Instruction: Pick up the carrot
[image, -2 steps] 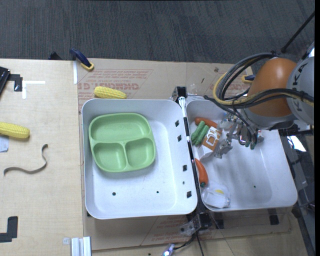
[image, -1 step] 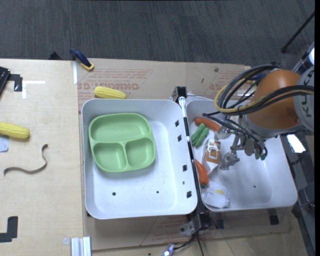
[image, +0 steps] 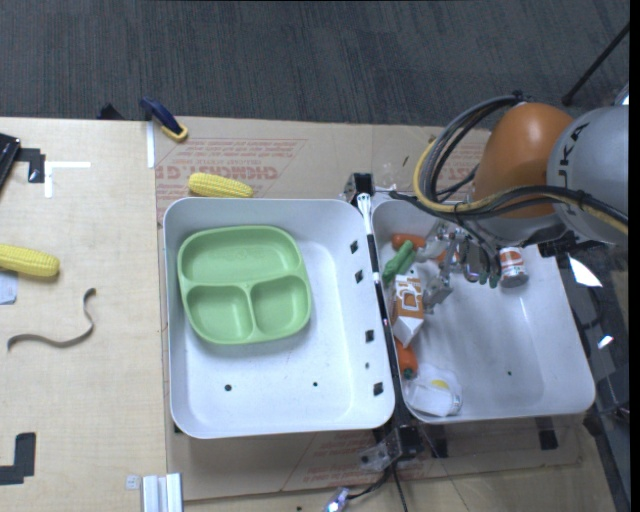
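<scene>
Carrot (image: 406, 357) against left wall, right bin (image: 540, 390)

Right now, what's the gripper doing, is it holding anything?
Gripper: low in the right bin by the food items; open or shut cannot be told, and no hold is visible.

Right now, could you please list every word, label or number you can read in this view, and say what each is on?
"KU": dark letters, cut off, on the grey arm.
Red print on the cardboard behind the left bin: too blurred to read.
Orange and white carton in the right bin: print too small.
Small can: label unreadable.
</scene>
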